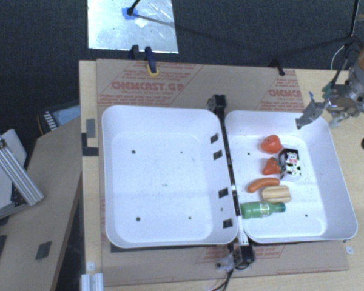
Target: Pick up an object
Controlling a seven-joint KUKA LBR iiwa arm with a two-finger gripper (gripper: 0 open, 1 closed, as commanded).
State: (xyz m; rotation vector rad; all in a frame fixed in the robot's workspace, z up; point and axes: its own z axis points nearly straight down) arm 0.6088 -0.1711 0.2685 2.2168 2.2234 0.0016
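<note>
A bench seen from above at a slant holds two shallow white bins side by side. The left bin (164, 174) has nothing in it. The right bin (324, 223) holds a small cluster of toy items near its middle.

From top to bottom the cluster runs: a red tomato (270, 143), an orange piece (272, 165) just below it, a black-and-white toy (290, 164) beside those two on the right, an orange sausage (262, 184), a tan bun (276, 193) touching the sausage, and a green bottle (262, 210) lying on its side nearest the camera.

The arm comes in from the right. Its gripper (307, 116) hangs over the far right corner of the right bin, apart from every item, up and to the right of the tomato.

The step in hand looks like the approach: nothing is picked yet. The next move probably calls for travelling toward the cluster, choosing one item, and lowering over it. The tomato and the black-and-white toy sit closest. Because the items crowd together, a clean grasp may need care to avoid nudging neighbours.

The fingers are small and blurred at this size, so I cannot tell how far apart they stand. Nothing is visible between them, and they touch no item.
</note>
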